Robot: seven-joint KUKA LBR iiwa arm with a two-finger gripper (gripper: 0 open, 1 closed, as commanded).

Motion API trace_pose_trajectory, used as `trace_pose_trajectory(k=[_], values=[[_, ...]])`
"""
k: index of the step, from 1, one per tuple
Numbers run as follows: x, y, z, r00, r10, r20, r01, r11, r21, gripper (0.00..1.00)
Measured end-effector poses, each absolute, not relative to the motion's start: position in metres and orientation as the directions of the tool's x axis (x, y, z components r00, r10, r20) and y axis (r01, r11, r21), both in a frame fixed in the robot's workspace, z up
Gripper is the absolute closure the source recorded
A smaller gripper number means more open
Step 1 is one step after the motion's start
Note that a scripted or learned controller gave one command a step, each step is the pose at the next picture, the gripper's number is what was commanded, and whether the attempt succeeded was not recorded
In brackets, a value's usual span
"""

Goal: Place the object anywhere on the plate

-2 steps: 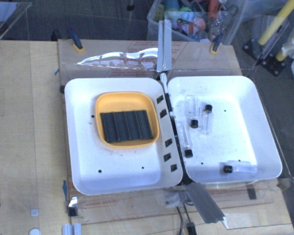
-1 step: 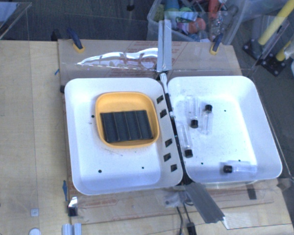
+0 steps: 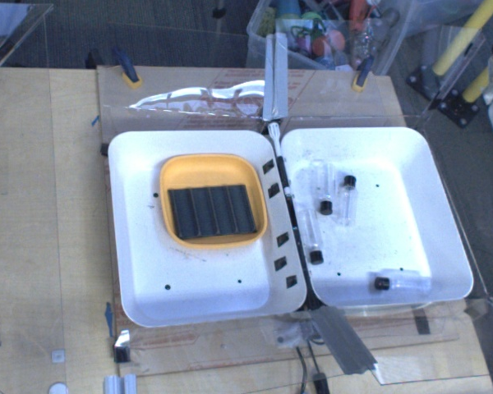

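A yellow square plate (image 3: 209,163) with rounded corners lies in the left white bin (image 3: 140,281), toward its back. On the plate rests a dark grey ribbed rectangular object (image 3: 212,212). It covers most of the plate's floor and reaches over the front rim. Nothing touches the object or the plate.
The right white bin (image 3: 398,158) holds several clear vials with black caps: two near the middle (image 3: 347,195), one along the left wall (image 3: 311,238), one at the front (image 3: 401,282). A ridge with black tabs (image 3: 280,220) divides the bins. A clear box of toys (image 3: 337,15) stands behind.
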State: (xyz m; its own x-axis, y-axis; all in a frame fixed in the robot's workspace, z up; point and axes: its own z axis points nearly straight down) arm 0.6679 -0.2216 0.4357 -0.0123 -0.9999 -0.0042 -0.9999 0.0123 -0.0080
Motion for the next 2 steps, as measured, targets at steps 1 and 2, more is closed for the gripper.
trace_pose_trajectory(k=[1,2], values=[[0.640,-0.222,0.435,0.306,-0.952,-0.005,-0.952,-0.306,-0.001,1.00],[0.601,-0.213,0.428,0.587,-0.809,-0.005,-0.809,-0.587,-0.001,1.00]])
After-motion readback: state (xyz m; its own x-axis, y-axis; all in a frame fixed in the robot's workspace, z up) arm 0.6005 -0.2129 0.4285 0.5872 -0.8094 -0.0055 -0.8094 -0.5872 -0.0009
